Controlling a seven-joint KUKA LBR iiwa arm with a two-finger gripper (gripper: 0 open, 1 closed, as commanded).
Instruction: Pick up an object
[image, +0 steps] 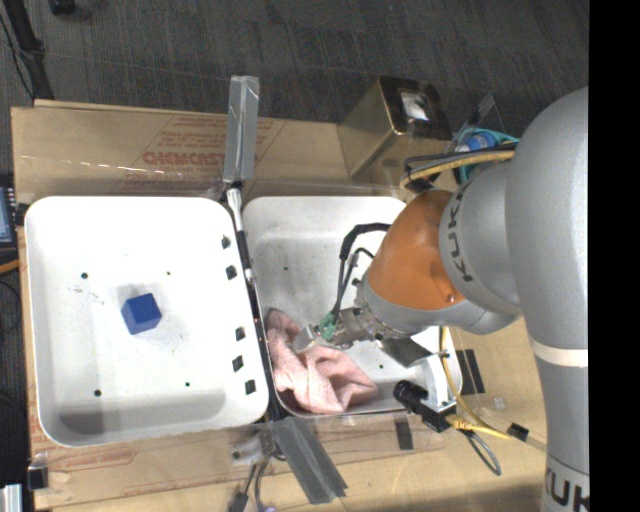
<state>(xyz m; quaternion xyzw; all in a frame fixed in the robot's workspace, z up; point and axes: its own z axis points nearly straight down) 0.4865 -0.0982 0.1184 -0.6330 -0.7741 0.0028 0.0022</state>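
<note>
so your gripper (322, 330) is hovering right over the pink cloth (315, 372) in the right bin (300, 225), can't tell if it's gripping.

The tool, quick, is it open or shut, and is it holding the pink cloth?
Tool: low in the right bin, at the pink cloth. Open or shut cannot be told from this view, nor whether it holds anything.

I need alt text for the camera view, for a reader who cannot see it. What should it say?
A grey robot arm with an orange band reaches from the right into the right bin, its gripper low over a crumpled pink cloth in the bin's near corner. A small blue cube lies alone in the left bin.
</note>
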